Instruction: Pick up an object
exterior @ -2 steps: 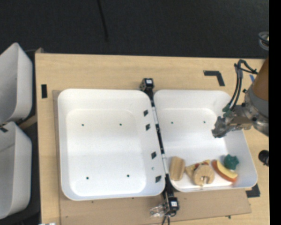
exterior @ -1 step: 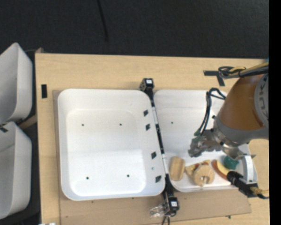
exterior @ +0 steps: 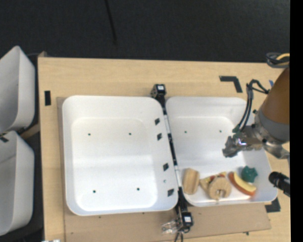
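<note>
Claw hung at frame right over right bin, above toy food. Couldn't tell its opening; nothing visibly held, prob. lining up a grab

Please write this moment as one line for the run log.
pincer: above right bin, nothing seen held | objects: apple slice, green piece at near edge

bins: white, small dark dots on the floors
table: pale wood, black marks
arm: orange band over grey
tool: grey metal
bread: tan
apple slice: red skin, pale flesh
small object: green
</note>
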Robot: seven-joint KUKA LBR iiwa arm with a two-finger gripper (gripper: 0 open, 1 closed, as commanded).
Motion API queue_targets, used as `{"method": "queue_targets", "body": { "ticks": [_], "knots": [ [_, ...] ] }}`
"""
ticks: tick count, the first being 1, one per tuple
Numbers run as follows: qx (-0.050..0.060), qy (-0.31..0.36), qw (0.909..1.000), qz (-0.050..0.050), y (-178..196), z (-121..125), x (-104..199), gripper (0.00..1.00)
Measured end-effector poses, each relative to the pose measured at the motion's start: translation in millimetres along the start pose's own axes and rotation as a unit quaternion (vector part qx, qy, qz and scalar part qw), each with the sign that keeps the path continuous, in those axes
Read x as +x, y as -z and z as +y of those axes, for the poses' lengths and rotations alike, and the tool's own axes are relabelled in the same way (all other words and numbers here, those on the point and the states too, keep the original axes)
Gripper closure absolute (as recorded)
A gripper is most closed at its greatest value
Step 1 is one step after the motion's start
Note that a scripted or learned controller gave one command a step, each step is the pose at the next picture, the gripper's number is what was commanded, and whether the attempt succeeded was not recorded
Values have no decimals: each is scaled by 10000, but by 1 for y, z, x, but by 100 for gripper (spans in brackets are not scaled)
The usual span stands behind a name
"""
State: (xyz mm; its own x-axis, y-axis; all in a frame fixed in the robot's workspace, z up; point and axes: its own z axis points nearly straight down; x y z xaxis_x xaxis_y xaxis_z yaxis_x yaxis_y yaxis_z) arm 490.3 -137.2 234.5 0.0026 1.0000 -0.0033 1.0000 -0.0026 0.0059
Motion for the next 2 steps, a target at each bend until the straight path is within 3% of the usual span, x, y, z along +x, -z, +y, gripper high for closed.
{"method": "queue_targets", "body": {
  "ticks": [1, 2],
  "knots": [
    [-19, 51, 10000, 12, 69, 2, 43, 100],
    [27, 9, 10000, 10, 41, 0, 41, 100]
  ]
}}
